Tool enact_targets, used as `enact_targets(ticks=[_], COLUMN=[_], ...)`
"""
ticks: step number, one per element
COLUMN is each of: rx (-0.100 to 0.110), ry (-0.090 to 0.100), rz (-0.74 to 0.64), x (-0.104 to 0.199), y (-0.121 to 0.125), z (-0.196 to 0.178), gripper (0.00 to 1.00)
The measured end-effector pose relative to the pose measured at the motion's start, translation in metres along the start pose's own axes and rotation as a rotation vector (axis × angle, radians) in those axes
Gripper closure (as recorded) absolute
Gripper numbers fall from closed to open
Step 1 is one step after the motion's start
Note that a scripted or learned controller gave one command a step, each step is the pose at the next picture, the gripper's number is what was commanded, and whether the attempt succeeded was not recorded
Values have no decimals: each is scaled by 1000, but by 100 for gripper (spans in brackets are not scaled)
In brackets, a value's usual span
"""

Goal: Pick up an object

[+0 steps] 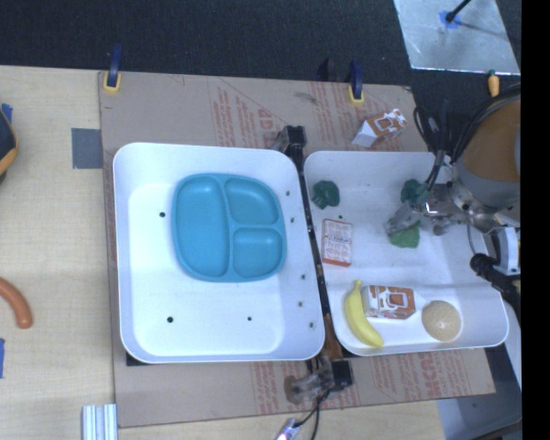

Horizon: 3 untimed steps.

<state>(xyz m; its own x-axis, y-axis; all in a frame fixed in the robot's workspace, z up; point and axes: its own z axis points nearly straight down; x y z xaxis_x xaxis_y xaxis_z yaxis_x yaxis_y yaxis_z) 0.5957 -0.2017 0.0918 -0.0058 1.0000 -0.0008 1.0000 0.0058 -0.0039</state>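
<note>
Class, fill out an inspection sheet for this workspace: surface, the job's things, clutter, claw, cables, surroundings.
Surface: cardboard sheet clamped on a wooden bench, bearing a left bin and a right bin.
Job's things: right bin holds a banana, a round beige ball, an orange-and-white carton, a small packet and green toy pieces.
Clutter: blue divided plate in the left bin; a sausage on the bench; a small carton on the cardboard.
Claw: claw low over a green piece in the right bin.
Cables: black cables by the arm.
Surroundings: dark floor.
</note>
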Motion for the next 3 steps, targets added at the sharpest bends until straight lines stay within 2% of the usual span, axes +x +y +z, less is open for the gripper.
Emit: enact_targets(ticks=[1,2,3], rx=[18,-4,0], ry=[4,0,1], rz=[6,3,1], x=[33,5,36], y=[51,11,60], z=[2,-80,1], gripper=[0,0,0])
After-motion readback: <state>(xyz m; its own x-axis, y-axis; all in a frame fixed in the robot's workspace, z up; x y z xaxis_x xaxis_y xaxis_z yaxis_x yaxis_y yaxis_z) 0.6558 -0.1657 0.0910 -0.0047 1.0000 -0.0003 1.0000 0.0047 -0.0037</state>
